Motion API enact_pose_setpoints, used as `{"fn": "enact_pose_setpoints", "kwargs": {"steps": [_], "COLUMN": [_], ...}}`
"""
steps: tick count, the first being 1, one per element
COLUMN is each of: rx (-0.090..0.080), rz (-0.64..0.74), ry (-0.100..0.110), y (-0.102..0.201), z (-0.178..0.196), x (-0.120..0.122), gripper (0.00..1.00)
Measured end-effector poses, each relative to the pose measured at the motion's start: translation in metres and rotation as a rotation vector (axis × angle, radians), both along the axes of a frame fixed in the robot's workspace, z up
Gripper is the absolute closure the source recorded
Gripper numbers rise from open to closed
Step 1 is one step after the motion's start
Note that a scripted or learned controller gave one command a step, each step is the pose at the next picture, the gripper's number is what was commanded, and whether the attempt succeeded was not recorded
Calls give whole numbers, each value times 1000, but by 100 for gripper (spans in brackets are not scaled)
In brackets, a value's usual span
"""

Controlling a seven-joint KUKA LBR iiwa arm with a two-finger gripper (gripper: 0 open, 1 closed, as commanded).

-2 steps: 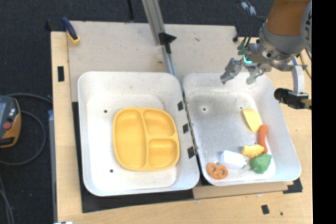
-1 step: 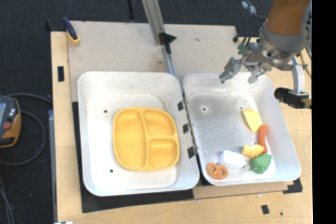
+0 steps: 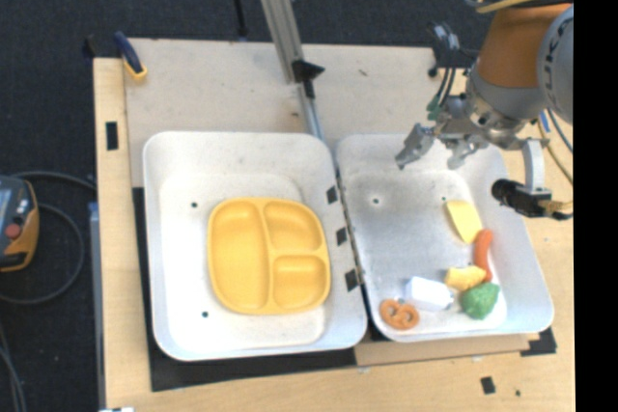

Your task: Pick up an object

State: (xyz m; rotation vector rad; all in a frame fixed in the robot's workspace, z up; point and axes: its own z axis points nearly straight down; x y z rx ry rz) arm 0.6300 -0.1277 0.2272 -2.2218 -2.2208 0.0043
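My gripper (image 3: pixel 432 151) hangs over the back edge of the right bin (image 3: pixel 406 207), its two fingers spread apart with nothing between them. Small toy foods lie at the bin's right and front: a yellow block (image 3: pixel 463 219), an orange carrot (image 3: pixel 483 251), a yellow piece (image 3: pixel 465 278), a green broccoli (image 3: pixel 480 301), a white block (image 3: pixel 428 291) and a brown pretzel (image 3: pixel 398 314). The gripper stands well behind and to the left of them, touching none.
The left bin (image 3: pixel 174 169) holds a yellow divided plate (image 3: pixel 268 256). A metal post (image 3: pixel 278 5) rises behind the bins. Cables and a black connector (image 3: pixel 517 196) hang by the arm's wrist at the right bin's right edge.
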Motion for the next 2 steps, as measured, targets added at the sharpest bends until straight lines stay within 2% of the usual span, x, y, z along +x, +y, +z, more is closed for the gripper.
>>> {"fn": "enact_pose_setpoints", "kwargs": {"steps": [1, 2], "rx": [0, 0], "rz": [-1, -2], "ry": [1, 0], "y": [-2, -7], "z": [-62, -105], "x": [5, 6], "gripper": [0, 0]}}
